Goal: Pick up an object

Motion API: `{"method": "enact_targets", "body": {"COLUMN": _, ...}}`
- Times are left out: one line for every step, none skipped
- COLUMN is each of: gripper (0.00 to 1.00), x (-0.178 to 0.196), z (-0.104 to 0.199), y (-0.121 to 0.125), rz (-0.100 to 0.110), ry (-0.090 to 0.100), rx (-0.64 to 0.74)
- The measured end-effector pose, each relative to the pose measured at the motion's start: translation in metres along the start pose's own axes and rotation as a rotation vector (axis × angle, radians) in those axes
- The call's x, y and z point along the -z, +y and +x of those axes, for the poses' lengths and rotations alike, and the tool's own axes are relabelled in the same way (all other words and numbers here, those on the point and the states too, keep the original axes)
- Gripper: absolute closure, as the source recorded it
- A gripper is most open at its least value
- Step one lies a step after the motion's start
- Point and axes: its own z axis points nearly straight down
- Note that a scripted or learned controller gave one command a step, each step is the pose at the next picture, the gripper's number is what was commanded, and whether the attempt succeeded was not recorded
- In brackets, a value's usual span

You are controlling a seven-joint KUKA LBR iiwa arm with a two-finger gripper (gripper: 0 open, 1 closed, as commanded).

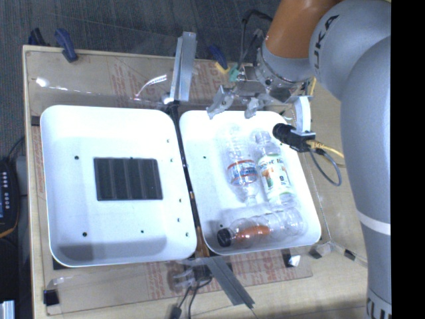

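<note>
Reaching in from the right, the grey arm (358, 65) with its orange band (299, 15) hangs over the far edge of the right bin (206, 178). Its gripper (235, 106) sits just above that bin's back rim, the two metal fingers (218, 104) spread apart with nothing between them. A black cylindrical part (287, 135) juts from the wrist toward the bin's right side, with a yellow cable (329, 153) looping off it.

Three clear plastic bottles lie in the right bin. One with a red and blue label (242, 168) lies lengthwise near the middle. Just beside it, to the right, lies a bottle with a green and orange label (274, 168), cap pointing to the far side; the two appear to touch along their sides. Across the near end lies a third bottle with a dark cap (259, 230), cap pointing left and some reddish liquid inside, close to the bin's near wall. All three rest on the bin floor, apart from the gripper.

On the left sits a second white bin (66, 151) that holds a dark ribbed rectangle (127, 178) flat near its centre. A metal divider (182, 68) rises at the far end between the bins, and two blue clamps (65, 44) grip the bench's (40, 72) far left edge
</note>
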Motion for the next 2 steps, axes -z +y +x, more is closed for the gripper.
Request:
{"method": "enact_targets", "body": {"gripper": 0.00, "x": -0.1147, "z": -0.0500, "y": -0.0596, "rz": 0.000, "ry": 0.001, "rx": -0.087}}
{"method": "enact_targets", "body": {"gripper": 0.00, "x": -0.1144, "z": -0.0499, "y": -0.0595, "rz": -0.001, "ry": 0.001, "rx": -0.088}}
